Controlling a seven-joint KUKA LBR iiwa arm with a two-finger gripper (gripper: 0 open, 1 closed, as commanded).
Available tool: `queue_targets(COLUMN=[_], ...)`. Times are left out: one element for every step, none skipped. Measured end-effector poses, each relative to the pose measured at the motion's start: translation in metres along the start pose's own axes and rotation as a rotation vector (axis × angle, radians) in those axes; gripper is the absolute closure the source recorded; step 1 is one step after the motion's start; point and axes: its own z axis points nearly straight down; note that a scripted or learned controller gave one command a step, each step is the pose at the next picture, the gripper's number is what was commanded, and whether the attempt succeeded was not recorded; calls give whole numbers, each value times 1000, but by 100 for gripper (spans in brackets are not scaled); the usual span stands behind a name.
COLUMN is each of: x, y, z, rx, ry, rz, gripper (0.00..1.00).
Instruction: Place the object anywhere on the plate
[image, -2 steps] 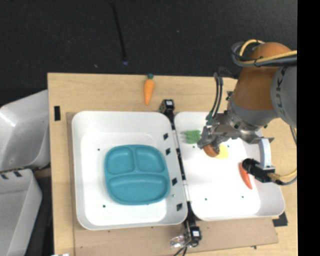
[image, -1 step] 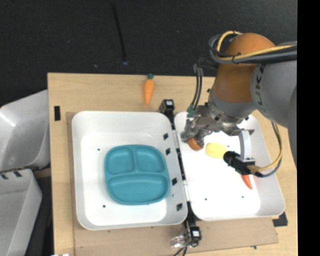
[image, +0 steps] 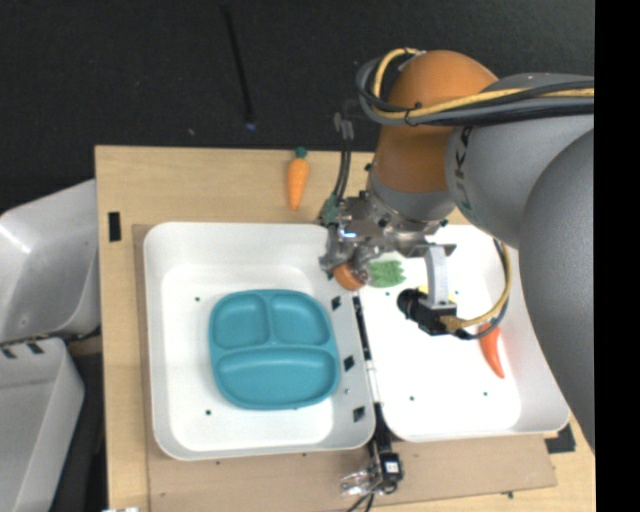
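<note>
The blue three-compartment plate (image: 272, 348) lies in the middle of the left white bin (image: 170, 270), with nothing on it. My gripper (image: 346, 258) hangs over the divide between the two bins, just beyond the plate's far right corner. A small orange object (image: 348, 277) with a green leafy part (image: 385, 270) sits right beneath the gripper's tip, at the far left edge of the right bin (image: 450, 400). The wrist hides where gripper and object meet, so contact is unclear.
An orange toy carrot (image: 297, 180) lies on the bare bench behind the left bin. A red-orange pepper-like piece (image: 493, 355) rests at the right of the right bin. A black part with cables (image: 428, 310) hangs from the wrist over that bin.
</note>
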Motion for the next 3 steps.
queue_targets(x=[35, 34, 34], y=[19, 20, 20], z=[20, 18, 18], rx=[1, 0, 0], ry=[-1, -2, -3], rz=[3, 4, 3], gripper=[100, 100, 0])
